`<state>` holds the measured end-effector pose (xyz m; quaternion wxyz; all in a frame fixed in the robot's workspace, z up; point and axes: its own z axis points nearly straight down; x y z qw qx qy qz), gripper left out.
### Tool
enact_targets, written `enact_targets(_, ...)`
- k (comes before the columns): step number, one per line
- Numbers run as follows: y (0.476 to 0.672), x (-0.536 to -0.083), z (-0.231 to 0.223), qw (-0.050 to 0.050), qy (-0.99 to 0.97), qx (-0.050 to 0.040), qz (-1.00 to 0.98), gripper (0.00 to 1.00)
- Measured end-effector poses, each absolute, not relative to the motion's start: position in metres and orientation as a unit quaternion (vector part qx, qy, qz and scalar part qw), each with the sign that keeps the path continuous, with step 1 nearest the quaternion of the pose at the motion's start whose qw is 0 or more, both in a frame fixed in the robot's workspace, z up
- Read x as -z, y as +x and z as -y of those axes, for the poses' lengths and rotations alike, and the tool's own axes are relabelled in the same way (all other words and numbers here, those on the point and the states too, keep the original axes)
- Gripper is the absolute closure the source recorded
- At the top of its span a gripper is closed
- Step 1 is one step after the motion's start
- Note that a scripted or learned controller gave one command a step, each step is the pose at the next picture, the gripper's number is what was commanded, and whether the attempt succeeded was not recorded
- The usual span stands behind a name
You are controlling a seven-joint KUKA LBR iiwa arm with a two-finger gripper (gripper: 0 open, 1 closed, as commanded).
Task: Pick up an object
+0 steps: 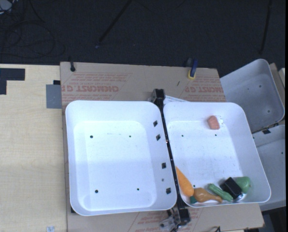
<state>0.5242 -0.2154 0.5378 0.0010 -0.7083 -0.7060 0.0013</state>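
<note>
The right bin (240,124) holds several small objects. A pink-orange block (213,123) lies near its far wall. Along the near edge lie an orange carrot-shaped piece (184,181), a tan-orange lump (205,195), a green elongated piece (219,192), a black block (231,188) and a green rounded object (243,182). These near-edge objects crowd together and touch one another.
The left bin (76,129) stands beside the right one, joined along a black-clipped divider (164,144). Both rest on a cardboard sheet (124,81) on the wooden bench. A grey metal plate (255,88) lies at the right. A blue-yellow clamp (193,69) stands at the cardboard's far edge.
</note>
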Motion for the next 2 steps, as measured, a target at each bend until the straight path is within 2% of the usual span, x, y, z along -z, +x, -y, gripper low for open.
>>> enact_targets(1,0.4743,-0.5384,0.2134,0.001,-0.708,-0.0005,0.707,0.0)
enact_targets(2,0.4773,-0.5475,0.2126,0.001,-0.706,-0.0014,0.708,1.0)
